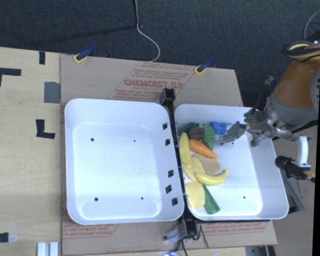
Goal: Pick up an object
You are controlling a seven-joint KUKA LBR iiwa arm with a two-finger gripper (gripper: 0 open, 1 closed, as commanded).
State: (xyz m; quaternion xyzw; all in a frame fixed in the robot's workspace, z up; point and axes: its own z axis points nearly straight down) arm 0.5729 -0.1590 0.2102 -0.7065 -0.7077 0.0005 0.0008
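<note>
White right bin [252,207]: hand [235,133] over its far edge, grip state unclear.

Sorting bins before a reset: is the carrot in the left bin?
No, the carrot lies in the right bin, among the other items.

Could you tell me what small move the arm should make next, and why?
Probably move the gripper left and down toward the carrot. The gripper sits over the right bin near the blue item, apart from the toys, with nothing visible between its fingers. The carrot lies on top of the pile by the bin's left wall, so it looks reachable.
</note>
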